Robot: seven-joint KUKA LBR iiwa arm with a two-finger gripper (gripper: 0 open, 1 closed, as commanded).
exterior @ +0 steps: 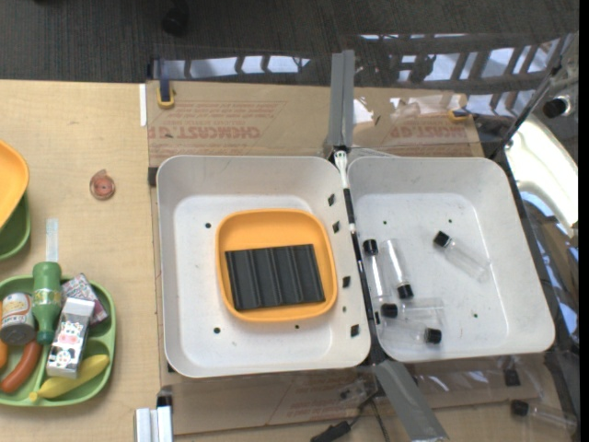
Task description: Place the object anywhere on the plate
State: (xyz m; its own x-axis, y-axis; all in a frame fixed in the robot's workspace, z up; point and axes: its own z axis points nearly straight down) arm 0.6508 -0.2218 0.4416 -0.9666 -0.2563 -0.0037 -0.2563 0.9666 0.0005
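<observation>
An orange plate [276,221] sits in the middle of the left white bin [184,274]. A black ribbed rectangular object [276,277] lies flat on the plate, covering most of its centre. In the right white bin [515,274] lie several clear vials with black caps: one [394,263] near the bin's left wall, one [457,251] toward the middle, and others [414,313] near the front.
A grey metal post [341,99] stands behind the seam between the bins. On the wooden bench to the left are a green tray of toy foods [92,376], a small pink piece [102,186] and an orange bowl [9,187]. Cardboard lies under the bins.
</observation>
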